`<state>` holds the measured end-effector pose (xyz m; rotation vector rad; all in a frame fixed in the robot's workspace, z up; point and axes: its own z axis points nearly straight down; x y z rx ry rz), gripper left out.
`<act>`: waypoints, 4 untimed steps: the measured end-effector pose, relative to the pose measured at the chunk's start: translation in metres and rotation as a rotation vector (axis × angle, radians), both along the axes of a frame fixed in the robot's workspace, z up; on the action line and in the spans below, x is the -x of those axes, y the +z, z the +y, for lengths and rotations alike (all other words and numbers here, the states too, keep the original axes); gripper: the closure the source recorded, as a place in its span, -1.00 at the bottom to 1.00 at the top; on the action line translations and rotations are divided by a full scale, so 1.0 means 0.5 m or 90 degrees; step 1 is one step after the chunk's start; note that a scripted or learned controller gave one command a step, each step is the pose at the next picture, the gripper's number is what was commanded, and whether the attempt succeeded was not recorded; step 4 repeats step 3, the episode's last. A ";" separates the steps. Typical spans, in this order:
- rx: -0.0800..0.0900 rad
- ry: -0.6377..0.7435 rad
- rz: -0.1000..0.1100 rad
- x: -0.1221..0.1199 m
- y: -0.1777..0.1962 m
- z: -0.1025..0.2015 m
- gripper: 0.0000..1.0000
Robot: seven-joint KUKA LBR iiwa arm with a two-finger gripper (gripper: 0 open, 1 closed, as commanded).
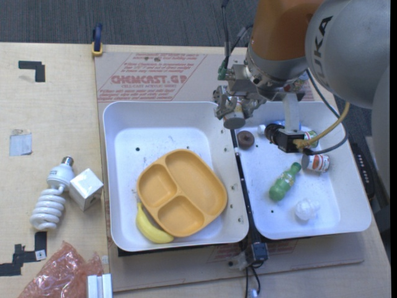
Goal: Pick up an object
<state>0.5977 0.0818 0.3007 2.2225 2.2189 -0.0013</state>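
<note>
My gripper (232,112) hangs over the wall between the two bins, near their far end. Just to its lower right a small brown round object (246,139) lies in the right bin (347,222). Further right in that bin are a green bottle (283,183) lying on its side, a small red-and-white can (316,162) and a white crumpled lump (305,210). The left bin (118,166) holds an orange divided plate (181,193) with a yellow banana (151,228) partly tucked under its near edge. I see nothing held in the gripper.
Outside the bins, on the bench to the left, lie a white spiral light bulb (51,198), a white cube (86,188) and a reddish mesh bag (62,273). A printed cardboard sheet (152,76) lies under the bins' far side.
</note>
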 end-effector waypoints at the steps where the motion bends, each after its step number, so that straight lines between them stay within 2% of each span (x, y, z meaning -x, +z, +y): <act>1: 0.000 0.001 0.000 -0.027 0.082 -0.089 1.00; 2: 0.000 0.002 0.001 -0.034 0.003 0.052 1.00; 3: 0.000 0.002 0.001 -0.075 -0.006 0.194 1.00; 4: 0.000 0.002 0.001 -0.075 -0.006 0.194 1.00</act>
